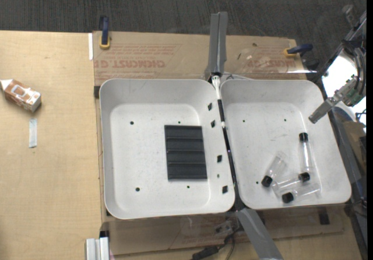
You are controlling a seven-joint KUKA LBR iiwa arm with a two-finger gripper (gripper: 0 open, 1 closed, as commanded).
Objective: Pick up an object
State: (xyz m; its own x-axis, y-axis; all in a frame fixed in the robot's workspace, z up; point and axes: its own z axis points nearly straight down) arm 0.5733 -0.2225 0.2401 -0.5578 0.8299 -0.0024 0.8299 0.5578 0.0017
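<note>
Capped clear tubes point(289, 177) (three) lie in right bin point(326, 136).

The arm point(356, 60) is cut off by the right edge — just a bit of it reaches in, and its gripper point(320, 114) shows as one grey tip over the right bin's point(326, 197) far right rim, too small to tell how it stands. The clear tubes point(291, 174) overlap in the near right corner — their outlines blur together. The small box point(22, 95) at far left has print too small to read.
</note>
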